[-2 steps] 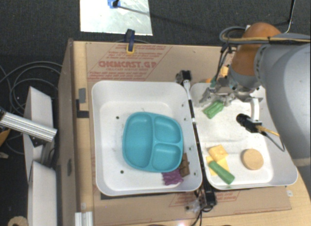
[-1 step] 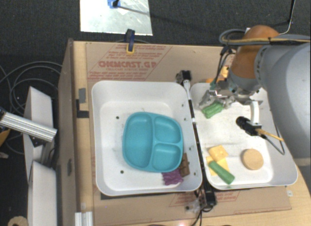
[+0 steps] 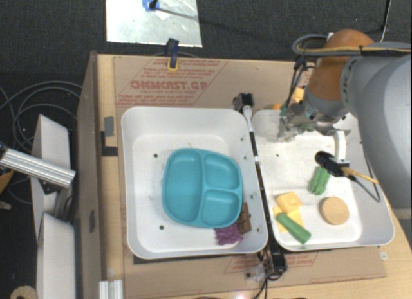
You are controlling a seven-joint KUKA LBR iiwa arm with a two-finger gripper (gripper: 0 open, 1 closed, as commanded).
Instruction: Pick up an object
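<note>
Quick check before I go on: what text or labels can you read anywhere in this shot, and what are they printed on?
"CHEMCAST GP": large red letters on the brown board under the bins, reading upside down from this camera.
Smaller red lines above and below it on the same board: too blurred to read.
More red print on the board's near edge: too small to read.

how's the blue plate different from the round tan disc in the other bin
The blue plate is teal, large, rounded-square and split into three compartments; the tan disc is small, round and plain. The plate lies in the left bin and takes up much of its floor, with purple and brown bits at its lower edge. The disc sits in the right bin near its lower right corner, apart from the other pieces. Both lie flat.
</note>
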